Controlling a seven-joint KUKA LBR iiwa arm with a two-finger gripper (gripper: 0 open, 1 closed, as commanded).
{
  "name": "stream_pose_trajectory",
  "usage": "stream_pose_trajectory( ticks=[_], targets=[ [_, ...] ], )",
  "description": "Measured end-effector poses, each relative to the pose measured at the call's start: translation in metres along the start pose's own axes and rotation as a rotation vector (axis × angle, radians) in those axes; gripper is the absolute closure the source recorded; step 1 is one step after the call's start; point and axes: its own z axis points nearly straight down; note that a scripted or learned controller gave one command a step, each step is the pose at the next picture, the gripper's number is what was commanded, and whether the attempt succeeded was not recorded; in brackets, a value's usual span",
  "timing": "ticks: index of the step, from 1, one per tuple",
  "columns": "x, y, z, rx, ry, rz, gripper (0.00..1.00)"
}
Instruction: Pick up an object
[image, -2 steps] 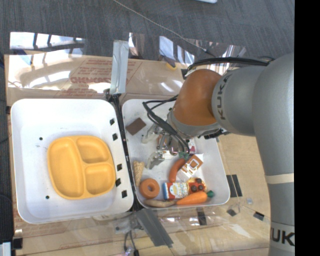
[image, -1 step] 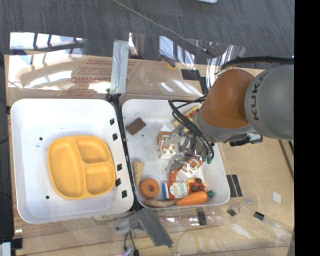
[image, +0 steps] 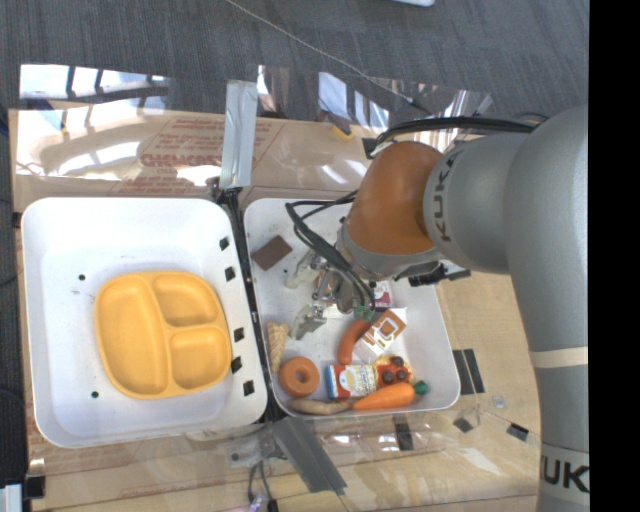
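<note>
Camera view, from above and at a slant: my arm (image: 470, 210) reaches in from the right, and my hand (image: 322, 300) hangs low over the right bin (image: 440, 345), near its middle. The wrist hides much of it, so I cannot tell whether it is released or clenched, and I see nothing held in it.

To do this step well, I think I should choose one item that lies free from the others. The doughnut (image: 298, 377) near the front wall is a good one; it is apart from the pile at the corner. I would come straight down over it, so that I do not push it against the wall.

The right bin holds many small things: a brown block (image: 271, 252) at the back, a cone (image: 277, 345), a sausage (image: 349, 340), a carrot (image: 385, 398), and small cartons (image: 384, 330) just beside each other.

The left bin (image: 60, 240) holds a yellow tray (image: 160, 333) with three compartments, lying flat.
</note>
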Motion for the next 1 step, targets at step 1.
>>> stream_pose_trajectory(
  ticks=[1],
  targets=[
    [-0.0117, -0.0865, -0.0035, -0.004, -0.006, -0.018, 0.00]
  ],
)
